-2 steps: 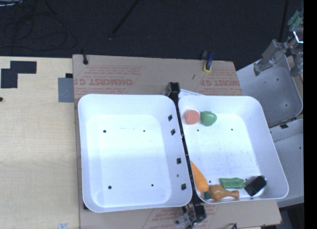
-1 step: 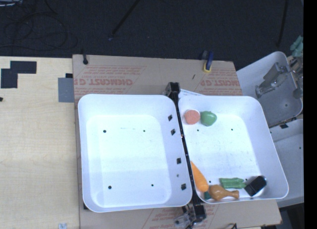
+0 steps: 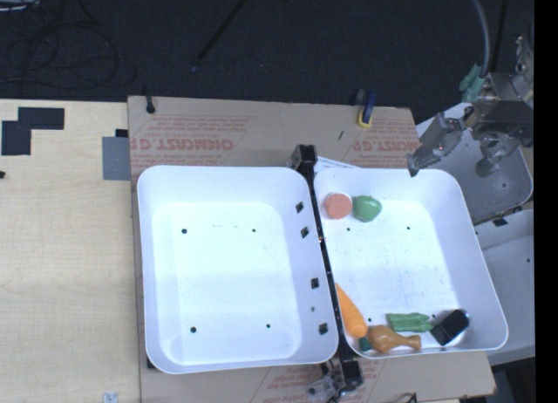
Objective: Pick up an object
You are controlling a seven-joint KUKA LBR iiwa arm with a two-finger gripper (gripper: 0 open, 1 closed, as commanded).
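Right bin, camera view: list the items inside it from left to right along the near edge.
Orange carrot-shaped piece → brown drumstick-shaped piece → green piece → black block. The brown and green pieces overlap somewhat in their span; I ordered them by their middles.

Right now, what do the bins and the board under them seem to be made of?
Bins: probably plastic, smooth and slightly glossy white with rounded moulded corners. Board: looks like cardboard, matte brown with red printed lettering and a cut edge.
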